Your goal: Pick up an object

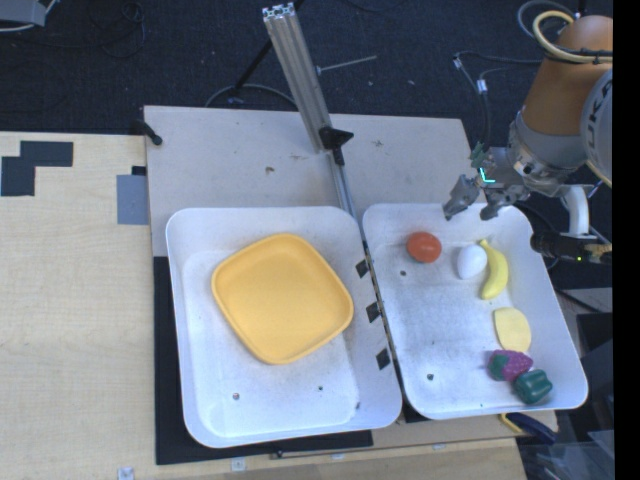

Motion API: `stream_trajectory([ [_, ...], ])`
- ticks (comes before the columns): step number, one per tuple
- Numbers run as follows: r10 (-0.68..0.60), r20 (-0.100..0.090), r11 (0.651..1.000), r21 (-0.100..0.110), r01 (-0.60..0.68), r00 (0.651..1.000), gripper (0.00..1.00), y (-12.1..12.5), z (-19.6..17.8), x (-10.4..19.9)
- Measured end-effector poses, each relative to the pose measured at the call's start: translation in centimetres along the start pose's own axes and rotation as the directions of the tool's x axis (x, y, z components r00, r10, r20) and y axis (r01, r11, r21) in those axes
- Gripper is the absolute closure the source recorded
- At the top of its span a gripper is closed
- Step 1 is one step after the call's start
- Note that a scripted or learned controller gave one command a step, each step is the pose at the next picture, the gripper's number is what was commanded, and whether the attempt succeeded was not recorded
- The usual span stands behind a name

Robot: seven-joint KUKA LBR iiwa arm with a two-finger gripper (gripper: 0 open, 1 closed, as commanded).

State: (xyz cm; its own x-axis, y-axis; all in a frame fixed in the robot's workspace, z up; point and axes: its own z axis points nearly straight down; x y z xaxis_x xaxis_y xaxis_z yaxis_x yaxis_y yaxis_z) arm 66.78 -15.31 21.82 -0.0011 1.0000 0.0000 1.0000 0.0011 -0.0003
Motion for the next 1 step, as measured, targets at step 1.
stream_trajectory([
  [1, 0.0, 0.0, 1.0, 0.0, 0.0, 1.0, 0.0, 0.0, 0.0, 0.0],
])
